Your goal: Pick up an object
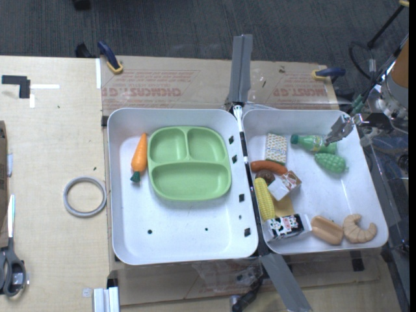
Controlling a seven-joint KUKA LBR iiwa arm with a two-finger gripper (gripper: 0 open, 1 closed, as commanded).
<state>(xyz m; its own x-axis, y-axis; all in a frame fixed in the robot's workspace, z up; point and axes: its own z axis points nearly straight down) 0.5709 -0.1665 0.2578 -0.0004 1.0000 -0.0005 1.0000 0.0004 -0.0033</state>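
Observation:
My gripper (339, 130) hangs over the far right part of the right bin (370, 187), just right of and slightly above a green bottle (308, 142). Nothing is visibly held in it. A bumpy green fruit (331, 163) lies just below the bottle. Also in this bin are a patterned wafer pack (276, 147), a sausage (268, 166), a corn cob (264, 198), a small carton (285, 184), a black-and-white box (286, 226), a bread roll (327, 230) and a croissant (360, 228).
The left bin (188, 229) holds a green divided plate (190, 162) and a carrot (138, 155) by its left wall. On the bench to the left lie a grey ring (85, 195) and scissors (12, 268). A grey divider post (241, 67) stands between the bins at the back.

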